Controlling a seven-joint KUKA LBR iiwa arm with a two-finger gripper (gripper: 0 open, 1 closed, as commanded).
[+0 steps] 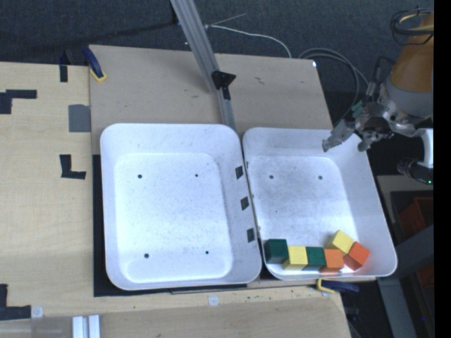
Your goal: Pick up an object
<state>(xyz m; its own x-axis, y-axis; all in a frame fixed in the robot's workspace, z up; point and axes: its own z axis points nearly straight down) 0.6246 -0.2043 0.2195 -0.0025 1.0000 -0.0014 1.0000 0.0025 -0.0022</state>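
A pale wooden tabletop (42,210) with a brown board on it carries two shallow white bins side by side, and dark carpet shows beyond its far edge. The left bin (116,189) has a speckled white floor. The right bin (366,210) holds a row of small coloured blocks (315,254) crowded against its near wall: a dark green cube at the left, then a yellow one, a green one, an orange one, and at the right end a yellow block resting tilted above an orange-red one. They touch one another along the line. The hand (345,136) hangs over the far right rim of the right bin, well apart from the blocks; two thin fingers stand slightly apart with nothing between them.
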